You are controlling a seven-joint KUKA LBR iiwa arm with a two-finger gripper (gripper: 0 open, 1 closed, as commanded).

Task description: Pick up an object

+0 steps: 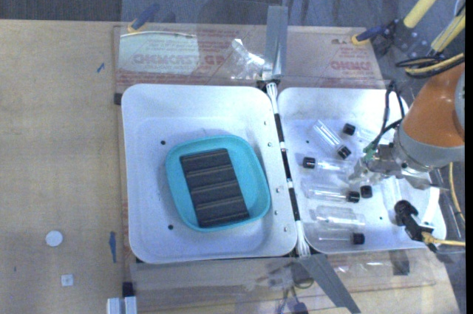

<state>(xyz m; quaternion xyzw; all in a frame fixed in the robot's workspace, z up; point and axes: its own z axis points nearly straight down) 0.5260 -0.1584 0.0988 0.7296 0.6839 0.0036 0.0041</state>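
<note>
My claw hangs low over the right bin, among a scatter of clear plastic vials with black caps. From this slanted view I cannot tell how it is set, and nothing visibly sits in its grip, so I count the pick as not yet made.

Closest is a vial lying on its side just below and left of the claw, its cap toward me. Another vial lies tilted nearer the bin's far wall, and two more, one above the other, rest toward the near edge. The left bin holds a teal tray with a dark ribbed insert, well apart from where I am working.

To do this well, I judge I should straddle one vial across its short axis, midway along the body, and come down square. These tubes look smooth and round, so an off-centre pinch would likely squirt one sideways. I would also avoid catching two neighbours at once.
</note>
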